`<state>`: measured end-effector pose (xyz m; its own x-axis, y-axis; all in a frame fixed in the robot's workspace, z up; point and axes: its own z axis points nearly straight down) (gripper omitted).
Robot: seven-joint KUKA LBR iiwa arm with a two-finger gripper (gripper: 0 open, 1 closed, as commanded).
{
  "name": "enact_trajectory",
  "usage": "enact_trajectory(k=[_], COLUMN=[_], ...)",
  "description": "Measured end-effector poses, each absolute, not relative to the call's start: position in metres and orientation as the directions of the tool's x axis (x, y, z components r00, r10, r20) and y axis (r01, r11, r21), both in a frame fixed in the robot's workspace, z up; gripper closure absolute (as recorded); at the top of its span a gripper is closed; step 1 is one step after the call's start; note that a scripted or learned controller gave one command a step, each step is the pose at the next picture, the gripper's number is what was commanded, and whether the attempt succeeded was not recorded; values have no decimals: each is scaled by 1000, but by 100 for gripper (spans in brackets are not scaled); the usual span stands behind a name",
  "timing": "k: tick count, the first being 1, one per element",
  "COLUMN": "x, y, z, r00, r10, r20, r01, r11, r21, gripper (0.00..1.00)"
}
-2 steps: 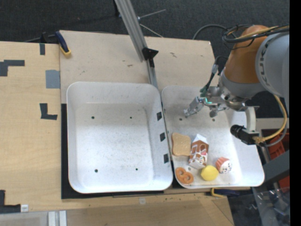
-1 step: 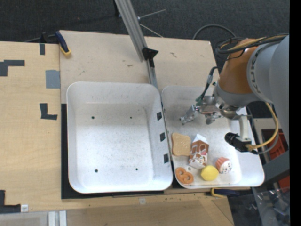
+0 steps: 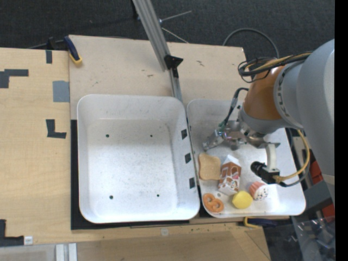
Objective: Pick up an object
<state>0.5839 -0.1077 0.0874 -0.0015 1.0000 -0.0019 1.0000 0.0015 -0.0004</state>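
– Pale wooden tabletop [image 3: 125,64] bordered by dark carpet [image 3: 81,10] along the top of the camera view: what stands on it?

– Two shallow white plastic bins side by side on a black mat [image 3: 74,173]. The left white bin [image 3: 87,145] is the larger in the picture, and the right white bin [image 3: 293,200] touches its edge. A slanted aluminium rail [image 3: 152,29] runs down from the top to a black bracket [image 3: 173,62] just behind the bins. A blue and yellow clamp [image 3: 72,49] lies near the tabletop's far left corner, and a grey tape patch [image 3: 61,90] is stuck to the wood below it.

– Where are the objects to be picked?

– All in the right white bin, grouped along its near side. A tan slice of toy toast [image 3: 209,166] lies flat by the bin's left wall. A small brown and white carton [image 3: 230,177] stands just beside it. An orange pretzel-shaped toy [image 3: 213,203] lies in front of the toast at the near wall. A yellow lemon-like ball [image 3: 242,200] sits between the pretzel and a small red and white cupcake-like toy [image 3: 259,190].

– And the robot?

– The grey arm with the orange band [image 3: 272,99] reaches in from the right over the right white bin. Its hand [image 3: 220,139] hangs low in the bin's middle, just beyond the toast and carton. Whether the hand is open or closed cannot be told from this angle.
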Motion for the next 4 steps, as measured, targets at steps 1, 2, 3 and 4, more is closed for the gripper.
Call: enact_trajectory(k=[1, 2, 3, 4], x=[584, 587, 589, 590], y=[-107, -112, -109, -109], z=[99, 160, 224, 263], r00=[-2, -1, -2, -2], r10=[1000, 1000, 1000, 1000], r20=[0, -1, -1, -1], r01=[1000, 1000, 1000, 1000], r11=[2, 1, 2, 2], r21=[-2, 5, 5, 3], gripper=[100, 100, 100, 100])
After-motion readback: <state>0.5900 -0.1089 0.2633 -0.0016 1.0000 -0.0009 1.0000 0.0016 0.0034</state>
